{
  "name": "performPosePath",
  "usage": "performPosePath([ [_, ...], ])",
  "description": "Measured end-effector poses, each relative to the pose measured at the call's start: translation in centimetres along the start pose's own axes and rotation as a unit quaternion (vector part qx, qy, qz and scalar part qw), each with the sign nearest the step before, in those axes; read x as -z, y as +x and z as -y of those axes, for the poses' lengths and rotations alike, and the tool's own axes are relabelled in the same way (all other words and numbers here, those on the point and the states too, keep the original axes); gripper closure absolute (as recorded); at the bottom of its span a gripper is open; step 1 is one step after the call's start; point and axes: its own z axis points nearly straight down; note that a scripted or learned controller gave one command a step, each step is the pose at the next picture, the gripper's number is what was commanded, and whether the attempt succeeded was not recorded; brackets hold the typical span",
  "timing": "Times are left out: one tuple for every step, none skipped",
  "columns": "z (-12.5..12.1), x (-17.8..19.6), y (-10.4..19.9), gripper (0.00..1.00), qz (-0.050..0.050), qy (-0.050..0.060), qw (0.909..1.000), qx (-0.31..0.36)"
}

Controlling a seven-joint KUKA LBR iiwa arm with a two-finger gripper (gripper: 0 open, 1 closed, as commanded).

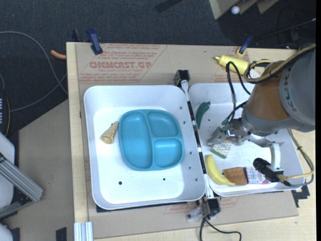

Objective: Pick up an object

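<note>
Closest to the tabletop's point(76, 149) near edge, by its right corner, a yellow plastic banana point(216, 170) lies along the near wall of the right shallow white bin point(216, 97). A brown rectangular block point(234, 175) sits just beside it. A little beyond them lies a small pale speckled piece point(220, 148). The end effector point(226, 134) hangs low right over this piece, so it is probably the object meant to be picked. Whether the end effector is open or closed cannot be told, and nothing is visibly held. At about that depth, the left shallow white bin point(100, 102) holds a blue divided plastic plate point(150, 138) at its middle. A tan cone point(110, 132) lies at the plate's left rim, well apart from the arm. Farthest, a dark green curved piece point(202, 112) rests beside the wall between the bins.
</note>
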Motion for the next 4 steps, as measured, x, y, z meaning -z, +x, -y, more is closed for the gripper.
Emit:
performPosePath([
  [5.6, 0.0, -1.0, 0.00, 0.000, 0.000, 1.0000, 0.000],
  [-2.4, 1.0, -1.1, 0.00, 0.001, -0.002, 1.0000, 0.001],
  [-0.3, 0.0, 0.6, 0.00, 0.000, 0.000, 1.0000, 0.000],
  [-0.3, 1.0, 0.6, 1.00, 0.000, 0.000, 1.0000, 0.000],
])
